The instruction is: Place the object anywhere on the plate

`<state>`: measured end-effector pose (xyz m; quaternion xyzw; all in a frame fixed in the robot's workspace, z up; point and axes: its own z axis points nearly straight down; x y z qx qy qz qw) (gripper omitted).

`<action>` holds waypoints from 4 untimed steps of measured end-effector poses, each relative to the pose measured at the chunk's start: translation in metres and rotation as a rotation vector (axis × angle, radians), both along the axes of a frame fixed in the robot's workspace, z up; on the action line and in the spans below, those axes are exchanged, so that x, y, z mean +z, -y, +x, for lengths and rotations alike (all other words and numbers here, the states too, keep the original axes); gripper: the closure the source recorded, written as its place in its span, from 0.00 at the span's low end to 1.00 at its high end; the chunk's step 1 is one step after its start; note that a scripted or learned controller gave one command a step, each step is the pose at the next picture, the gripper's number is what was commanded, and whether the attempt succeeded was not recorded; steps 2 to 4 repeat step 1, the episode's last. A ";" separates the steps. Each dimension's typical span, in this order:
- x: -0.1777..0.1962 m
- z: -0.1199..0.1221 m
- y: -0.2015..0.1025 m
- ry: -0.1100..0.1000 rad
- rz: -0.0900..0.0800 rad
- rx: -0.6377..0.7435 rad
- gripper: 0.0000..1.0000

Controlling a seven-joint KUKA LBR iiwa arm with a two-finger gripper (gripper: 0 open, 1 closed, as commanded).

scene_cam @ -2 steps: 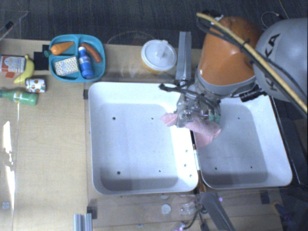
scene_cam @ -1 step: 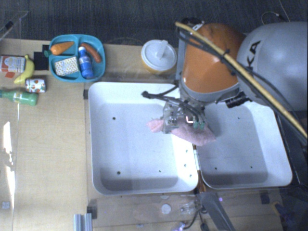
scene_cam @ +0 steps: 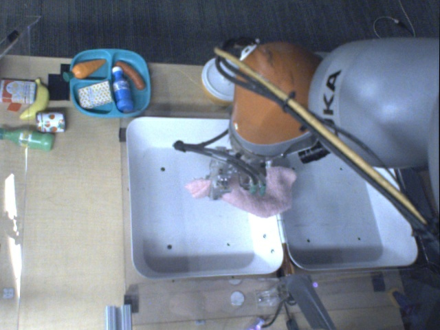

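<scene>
A pink cloth (scene_cam: pixel 267 192) lies crumpled in the left white bin (scene_cam: pixel 165 218), toward its right wall. My gripper (scene_cam: pixel 234 177) hangs right over the cloth's left part, its body hiding what lies between the fingers. A blue sectioned plate (scene_cam: pixel 141 84) stands on the bench beyond the left bin's far left corner, with toy food and a small blue bottle in its compartments. The large grey arm with its orange band covers the top right of the view.
The right white bin (scene_cam: pixel 344 246) sits beside the left one, partly under the arm. A banana, a can, a green bottle and a small carton lie at the bench's far left (scene_cam: pixel 31 112). A white round object (scene_cam: pixel 214 81) peeks out behind the arm.
</scene>
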<state>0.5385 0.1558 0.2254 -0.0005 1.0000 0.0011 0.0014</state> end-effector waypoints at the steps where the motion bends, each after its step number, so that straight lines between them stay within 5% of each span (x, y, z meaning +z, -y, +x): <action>1: 0.000 0.000 0.000 0.001 0.000 0.000 0.00; 4: 0.000 0.000 0.000 0.001 0.000 0.000 0.00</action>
